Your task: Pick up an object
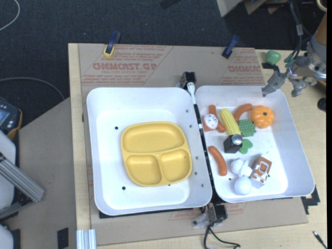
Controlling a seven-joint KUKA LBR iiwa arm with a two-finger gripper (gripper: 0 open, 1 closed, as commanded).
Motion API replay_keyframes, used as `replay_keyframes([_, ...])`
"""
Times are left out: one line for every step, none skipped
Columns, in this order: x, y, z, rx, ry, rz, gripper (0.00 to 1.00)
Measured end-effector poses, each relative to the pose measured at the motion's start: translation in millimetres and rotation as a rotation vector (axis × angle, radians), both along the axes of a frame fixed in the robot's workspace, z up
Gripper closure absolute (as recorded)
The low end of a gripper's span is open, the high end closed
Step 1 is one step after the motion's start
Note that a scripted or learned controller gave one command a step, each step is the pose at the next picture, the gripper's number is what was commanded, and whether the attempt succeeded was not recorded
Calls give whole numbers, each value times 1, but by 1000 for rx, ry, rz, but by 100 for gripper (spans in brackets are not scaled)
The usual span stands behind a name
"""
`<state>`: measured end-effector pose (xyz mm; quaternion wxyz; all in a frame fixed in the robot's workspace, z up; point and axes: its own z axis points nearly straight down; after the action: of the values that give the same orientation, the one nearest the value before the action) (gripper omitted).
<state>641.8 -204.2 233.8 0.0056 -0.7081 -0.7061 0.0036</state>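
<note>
The right bin (298,154) holds a heap of toy food: an orange pumpkin (262,116), a yellow corn cob (229,121), a curved sausage (242,110), a longer orange sausage (218,160), a small white clock face (210,121), a black block (233,142), green pieces (247,129), two white balls (241,185) and a brown-and-white box (261,169). My gripper (283,88) hangs above the bin's far right corner, up and to the right of the pumpkin. It is open and nothing sits between its fingers (269,88).
In the left bin (104,139) lies a yellow divided plate (155,153). A green knob (273,56) sits just behind the gripper. Clamps (110,44) hold the cardboard sheet under the bins. A black clip (188,79) stands between the bins at the far rim.
</note>
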Motion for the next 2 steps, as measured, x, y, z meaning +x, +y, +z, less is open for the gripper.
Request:
replay_keyframes([3, 0, 9, -3, -14, 3, 0])
replay_keyframes([-1, 9, -39, -2, -9, 3, 0])
